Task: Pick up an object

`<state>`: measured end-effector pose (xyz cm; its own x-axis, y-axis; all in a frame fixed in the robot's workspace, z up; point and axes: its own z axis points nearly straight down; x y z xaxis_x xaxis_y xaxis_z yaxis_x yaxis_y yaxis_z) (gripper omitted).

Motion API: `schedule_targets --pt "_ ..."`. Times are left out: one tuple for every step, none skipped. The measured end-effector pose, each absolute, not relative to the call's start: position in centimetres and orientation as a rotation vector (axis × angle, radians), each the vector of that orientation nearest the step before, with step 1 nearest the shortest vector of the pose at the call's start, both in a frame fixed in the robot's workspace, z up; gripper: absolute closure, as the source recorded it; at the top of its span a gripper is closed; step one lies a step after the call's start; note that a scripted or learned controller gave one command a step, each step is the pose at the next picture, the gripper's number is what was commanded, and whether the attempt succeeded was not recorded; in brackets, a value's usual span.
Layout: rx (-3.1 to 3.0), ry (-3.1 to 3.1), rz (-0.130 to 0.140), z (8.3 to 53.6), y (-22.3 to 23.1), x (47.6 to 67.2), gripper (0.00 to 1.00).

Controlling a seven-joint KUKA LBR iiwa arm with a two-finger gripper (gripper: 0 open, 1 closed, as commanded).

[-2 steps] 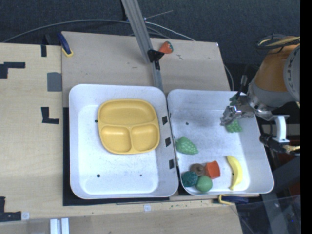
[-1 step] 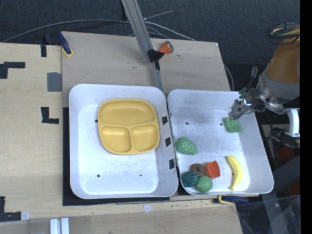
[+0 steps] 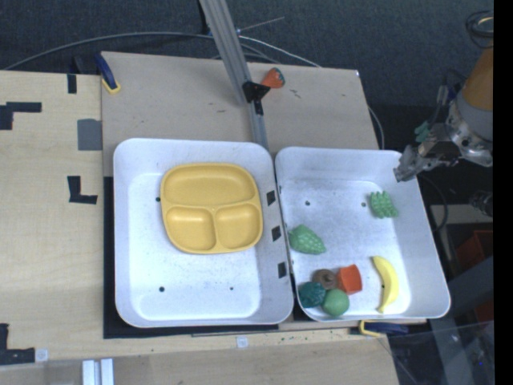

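**Above the right bin's far-right corner: gripper poised, nothing held**

Over the right bin (image 3: 353, 163), at its far-right rim: gripper (image 3: 407, 169), lifted off the floor of the bin, nothing between the fingers. Open or closed: cannot tell, tips too small and dark against the rim. Likely a staging position before a descent, judged from the height and the lack of contact.

Inside the right bin, candidates for pick-up:
- Green bumpy toy (image 3: 383, 204), nearest the gripper, standing alone with bare white floor around; probably the easiest target for that reason.
- Green leafy piece (image 3: 306, 240), against the bin's left wall, apart from the rest; wall likely to crowd one finger.
- Banana (image 3: 386, 282), lying lengthwise near the bin's near-right corner, just beside the cluster, not clearly touching.
- Cluster in the bin's near-left corner: brown ring (image 3: 325, 277), orange-red block (image 3: 349, 279), dark green lump (image 3: 312, 295), light green ball (image 3: 337, 302), pressed together; risky, little room for fingers between.

Left of the right bin: left bin (image 3: 132, 215), touching rim to rim, with a yellow divided plate (image 3: 212, 207) lying flat in its far half.

Beyond the right bin: metal pole (image 3: 228, 38), slanting up from a clamp on the bench.

Task progress: not yet begun in effect; no object lifted.
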<state>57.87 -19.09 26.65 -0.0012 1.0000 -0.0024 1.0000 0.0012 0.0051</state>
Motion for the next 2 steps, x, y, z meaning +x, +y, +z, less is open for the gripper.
schedule_targets --pt "2.216 2.229 0.001 26.6 -13.4 57.3 1.00" --pt "2.216 2.230 0.000 26.9 -8.4 56.1 1.00"
